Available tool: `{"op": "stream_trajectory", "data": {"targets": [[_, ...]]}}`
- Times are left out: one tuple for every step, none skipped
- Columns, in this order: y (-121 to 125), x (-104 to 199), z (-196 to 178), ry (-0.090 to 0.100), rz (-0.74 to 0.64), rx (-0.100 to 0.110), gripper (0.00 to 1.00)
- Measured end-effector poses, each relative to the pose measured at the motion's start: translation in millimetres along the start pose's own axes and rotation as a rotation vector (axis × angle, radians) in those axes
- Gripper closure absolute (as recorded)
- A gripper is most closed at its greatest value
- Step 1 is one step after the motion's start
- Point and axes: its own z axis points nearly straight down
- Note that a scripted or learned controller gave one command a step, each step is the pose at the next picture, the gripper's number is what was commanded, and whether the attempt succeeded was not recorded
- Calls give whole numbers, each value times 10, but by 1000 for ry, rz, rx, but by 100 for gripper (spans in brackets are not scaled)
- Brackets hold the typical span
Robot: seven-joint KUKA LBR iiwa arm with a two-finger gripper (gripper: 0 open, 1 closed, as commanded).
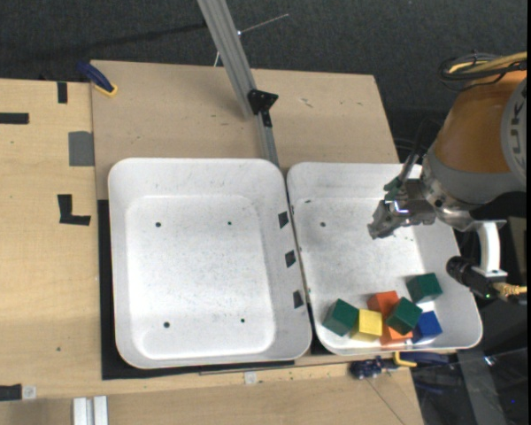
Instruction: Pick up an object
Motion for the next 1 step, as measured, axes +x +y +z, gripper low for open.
{"op": "stream_trajectory", "data": {"targets": [[-36,541,84,2,-3,5,100]]}}
